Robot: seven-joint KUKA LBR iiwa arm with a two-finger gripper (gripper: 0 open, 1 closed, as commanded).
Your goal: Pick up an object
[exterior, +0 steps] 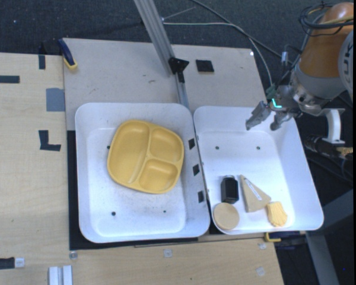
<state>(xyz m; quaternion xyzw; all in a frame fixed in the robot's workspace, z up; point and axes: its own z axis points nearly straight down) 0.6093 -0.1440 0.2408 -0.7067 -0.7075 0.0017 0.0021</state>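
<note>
**Ana:** Camera view first, biggest things down. Two white bins side by side: the left bin (89,177) carries a yellow divided plate (146,156), lying flat and a little skewed, well apart from everything else.

**Ben:** And the right bin (296,165)?

**Ana:** That's where the small pieces are, all bunched at its near edge: a tan wedge (253,195), a black block (229,189) just left of it, a round tan disc (226,216) below the block, and a little yellow piece (276,214) beside the wedge's lower right.

**Ben:** Where's the arm?

**Ana:** It comes in from the right, and the gripper (268,119) hangs over the far right corner of the right bin. Its two fingers stand spread, with nothing between them. How high it sits above the bin floor I can't judge from this slanted angle.

**Ben:** So which step are we in?

**Ana:** I'd call it the approach. Nothing is grasped, and no target is singled out yet.

**Ben:** Next move?

**Ana:** It has to travel toward the near edge of that bin, line the spread fingers over one piece, then drop and close. The cluster is tight, so the fingers will likely need a side with clearance; the yellow piece or the wedge's outer edge looks easiest.
</note>
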